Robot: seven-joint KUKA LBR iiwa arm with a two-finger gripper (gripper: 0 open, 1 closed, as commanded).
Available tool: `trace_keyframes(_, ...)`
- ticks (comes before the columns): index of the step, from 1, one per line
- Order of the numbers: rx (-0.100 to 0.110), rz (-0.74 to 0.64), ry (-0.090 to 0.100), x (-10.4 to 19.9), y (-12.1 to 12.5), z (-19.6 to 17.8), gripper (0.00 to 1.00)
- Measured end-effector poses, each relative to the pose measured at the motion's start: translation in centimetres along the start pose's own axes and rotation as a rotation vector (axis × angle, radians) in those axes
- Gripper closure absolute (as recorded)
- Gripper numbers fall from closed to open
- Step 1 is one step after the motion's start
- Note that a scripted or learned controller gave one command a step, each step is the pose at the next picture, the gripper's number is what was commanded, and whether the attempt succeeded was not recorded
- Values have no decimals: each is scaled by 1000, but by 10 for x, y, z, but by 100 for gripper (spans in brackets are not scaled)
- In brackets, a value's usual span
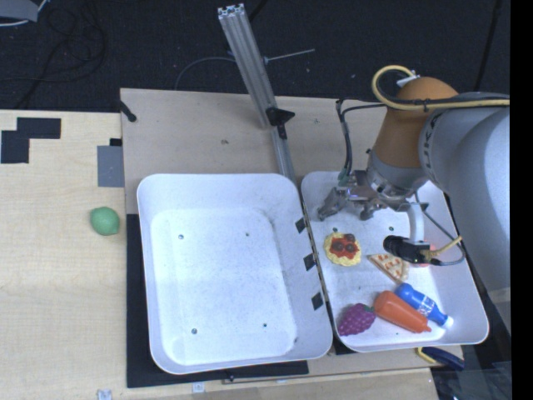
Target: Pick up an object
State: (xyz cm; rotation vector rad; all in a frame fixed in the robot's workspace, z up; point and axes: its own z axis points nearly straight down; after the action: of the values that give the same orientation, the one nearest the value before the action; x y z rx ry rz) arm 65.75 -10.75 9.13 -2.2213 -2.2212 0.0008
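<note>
Camera view: arm reaches over right bin (466, 327); pincer (350, 207) seemingly spread, gripping nothing.

Two bins are set side by side on the bench (58, 223). In the right bin (466, 327), a toy pizza (343, 249) is placed near the left wall, with a pizza slice (388, 265) just to its right. Along the front edge a bunch of grapes (356, 318) is found at the left, a carrot (401, 312) beside it, and a bottle (422, 302) against the carrot's right side. The gripper (348, 205) is positioned over the bin's rear part. A ball (105, 221) is located on the bench, left of the left bin (225, 265).
</note>
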Motion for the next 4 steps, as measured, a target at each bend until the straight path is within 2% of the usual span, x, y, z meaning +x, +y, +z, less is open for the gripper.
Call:
trace_keyframes(1,0,1,0,0,0,-10,100)
trace_keyframes(2,-4,0,-1,-6,8,-58,100)
trace_keyframes(3,-4,-1,-1,-14,6,-106,100)
trace_keyframes(4,-3,0,0,-15,6,-137,100)
